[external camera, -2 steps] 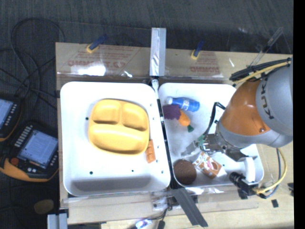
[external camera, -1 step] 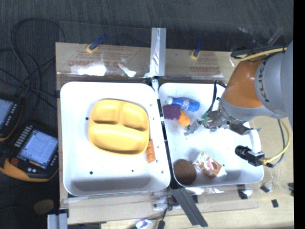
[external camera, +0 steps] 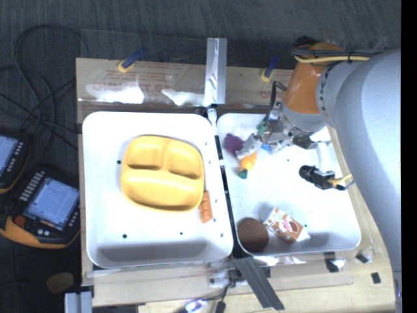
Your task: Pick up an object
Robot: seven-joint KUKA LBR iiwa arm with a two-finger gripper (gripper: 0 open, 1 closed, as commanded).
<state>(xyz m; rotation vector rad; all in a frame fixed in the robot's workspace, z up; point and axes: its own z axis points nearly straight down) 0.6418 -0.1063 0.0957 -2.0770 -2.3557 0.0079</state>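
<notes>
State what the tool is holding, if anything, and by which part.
It cannot be told: the tool sits low in the right bin beside a purple object.

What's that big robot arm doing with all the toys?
The grey arm reaches into the right bin, with its tool low near a purple toy and a small orange piece at the back. A brown ball and a small packet lie near the front. The left bin holds a yellow tray.

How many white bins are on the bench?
2. The left bin holds a yellow tray. The right bin sits right beside it, with small things in it and the end effector over its far end.
</notes>
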